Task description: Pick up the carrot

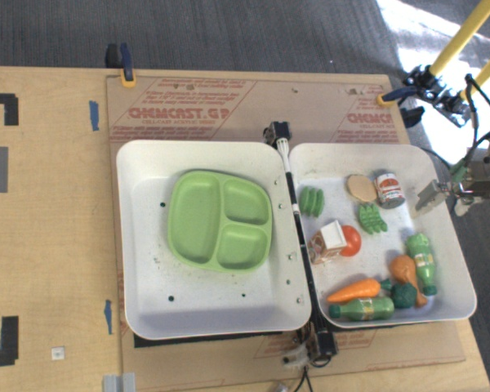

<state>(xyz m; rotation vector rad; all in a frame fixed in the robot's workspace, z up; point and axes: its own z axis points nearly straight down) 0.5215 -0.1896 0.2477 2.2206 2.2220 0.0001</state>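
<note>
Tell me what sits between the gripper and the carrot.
The gripper is at the right bin's right rim; the carrot lies near the front. Between them lie a green bottle and an orange-brown toy. From above, nothing covers the carrot.

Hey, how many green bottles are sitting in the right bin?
2. One green bottle lies along the near edge of the right bin, just below the carrot. The other bottle lies near the bin's right wall. Nothing seems hidden underneath.
</note>
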